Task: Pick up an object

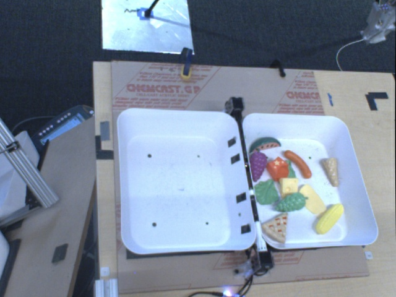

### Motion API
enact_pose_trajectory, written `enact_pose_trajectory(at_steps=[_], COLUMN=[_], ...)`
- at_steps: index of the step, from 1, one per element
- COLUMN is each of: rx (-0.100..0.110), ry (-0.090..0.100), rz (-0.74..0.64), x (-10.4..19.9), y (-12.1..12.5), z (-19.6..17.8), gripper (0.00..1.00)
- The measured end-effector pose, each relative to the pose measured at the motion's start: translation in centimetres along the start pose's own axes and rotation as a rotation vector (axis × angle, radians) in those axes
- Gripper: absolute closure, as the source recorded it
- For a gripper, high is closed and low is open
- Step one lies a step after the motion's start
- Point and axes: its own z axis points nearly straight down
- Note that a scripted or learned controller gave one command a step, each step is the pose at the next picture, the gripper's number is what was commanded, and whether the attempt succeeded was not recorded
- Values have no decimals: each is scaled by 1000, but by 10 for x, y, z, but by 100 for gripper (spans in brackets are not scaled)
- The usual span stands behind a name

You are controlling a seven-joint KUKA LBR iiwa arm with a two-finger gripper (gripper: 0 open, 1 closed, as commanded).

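Pizza slice [276,228] at right bin [352,141] front-left edge, corn [329,218] near front rim

Red lettering is seen printed on the brown protective sheet [210,82] beneath the bins: "CHEMCAST GP", it seems, at the upper left, repeated at the upper right and partly blurred. Nothing else can be read.

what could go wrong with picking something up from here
1. The toy foods crowd the right bin: the red pepper, cheese cube and green leaf touch, so a grasp may catch two or slip.
2. The pizza slice and watermelon slice lie by the bin's left wall, which could block a finger.
3. The corn cob looks rounded and may roll out.
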Motion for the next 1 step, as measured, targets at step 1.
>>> enact_pose_trajectory(at_steps=[1], rx=[7], ry=[3], rz=[-5], x=[70], y=[0], z=[84], gripper=[100])
